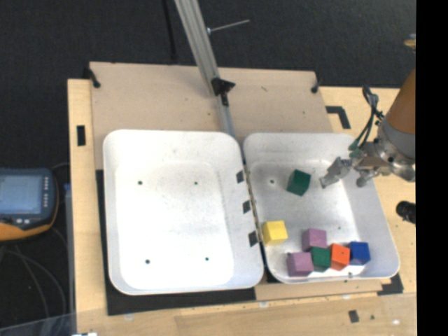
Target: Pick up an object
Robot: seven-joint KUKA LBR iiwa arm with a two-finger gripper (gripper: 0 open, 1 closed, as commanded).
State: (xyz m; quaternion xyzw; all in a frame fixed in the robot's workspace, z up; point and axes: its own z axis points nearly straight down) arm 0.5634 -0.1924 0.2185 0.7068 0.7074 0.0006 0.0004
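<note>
Nearest you, along the front wall of the right bin (381, 219), sits a tight cluster of small blocks: a purple block (299, 263), a green block (320, 257), an orange block (339, 255) and a blue block (359, 252), with a second purple block (314, 239) just behind them, all touching or nearly so. A yellow block (274, 231) stands a little apart to their left, close to the wall shared with the left bin (112, 187). Farther back, alone on the bin floor, a dark green block (298, 183) sits turned at an angle. Your end effector (346, 173) hangs over the far right part of that bin, its two fingers spread with nothing between them. The dark green block lies just to its left in this view, near and well clear of its neighbours, so I judge it the easiest target; the crowded front row lies toward you and would likely need a more careful approach
</note>
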